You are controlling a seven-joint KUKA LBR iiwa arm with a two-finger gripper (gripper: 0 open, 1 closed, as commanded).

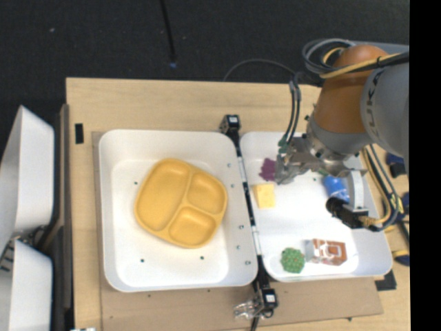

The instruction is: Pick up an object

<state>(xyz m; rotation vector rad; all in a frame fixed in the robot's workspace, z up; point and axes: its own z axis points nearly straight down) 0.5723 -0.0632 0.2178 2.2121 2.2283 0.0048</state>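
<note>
The right bin holds a yellow block, a purple piece, a green broccoli-like toy, a white and red packet and a blue object. My gripper hangs low over the bin's upper left part, right beside the purple piece and just above the yellow block. The grey wrist and orange band cover much of the bin's back. I see nothing between the fingers, and their spacing is hidden by the wrist.
The left bin holds a yellow divided plate. A black clamp sits at the top of the divider between the bins. Cables run along the right bin's right side.
</note>
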